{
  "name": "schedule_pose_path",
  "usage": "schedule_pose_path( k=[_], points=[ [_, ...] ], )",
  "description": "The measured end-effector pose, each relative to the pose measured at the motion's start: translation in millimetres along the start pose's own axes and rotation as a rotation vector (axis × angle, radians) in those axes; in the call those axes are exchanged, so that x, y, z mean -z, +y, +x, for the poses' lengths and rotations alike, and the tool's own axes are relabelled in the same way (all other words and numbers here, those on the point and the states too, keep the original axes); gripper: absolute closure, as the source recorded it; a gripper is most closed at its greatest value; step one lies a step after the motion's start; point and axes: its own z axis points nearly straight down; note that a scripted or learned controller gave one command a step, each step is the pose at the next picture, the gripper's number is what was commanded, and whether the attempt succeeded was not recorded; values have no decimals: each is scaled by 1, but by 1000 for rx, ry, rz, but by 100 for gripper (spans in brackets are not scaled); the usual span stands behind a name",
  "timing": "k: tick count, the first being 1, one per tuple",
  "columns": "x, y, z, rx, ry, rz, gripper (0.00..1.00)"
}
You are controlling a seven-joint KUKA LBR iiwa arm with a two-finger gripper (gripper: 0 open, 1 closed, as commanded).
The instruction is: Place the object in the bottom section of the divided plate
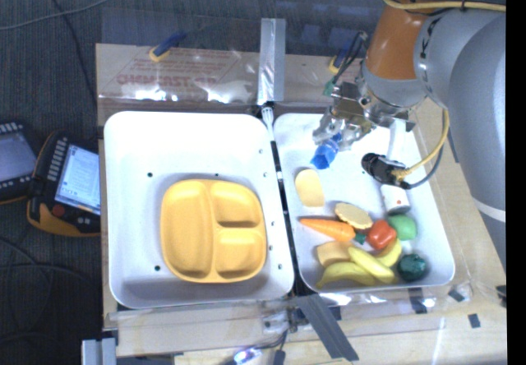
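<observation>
A yellow divided plate (pixel 171 233) lies in the middle of the left white bin (pixel 136 154), with one long section on its left and two smaller ones on its right. My gripper (pixel 339 135) hangs over the far left part of the right bin (pixel 294 131). A small blue object (pixel 324 155) sits right under its tip. Whether the gripper grips it is hidden from me. The plate's sections hold nothing.
Toy food crowds the near half of the right bin: a pale yellow piece (pixel 309 187), a carrot (pixel 327 228), a banana (pixel 362 268), a red piece (pixel 380 235), green pieces (pixel 403 227) and a dark green piece (pixel 412 266). A small white and red item (pixel 395 196) lies by the arm's cable.
</observation>
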Motion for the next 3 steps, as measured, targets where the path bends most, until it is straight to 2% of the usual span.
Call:
schedule_pose_path(
  k=[1,2,3],
  points=[
    [-21,25,35,-310,-4,0,100],
    [11,-47,145,-334,-3,1,100],
    [12,-101,192,-142,-4,1,100]
  ],
)
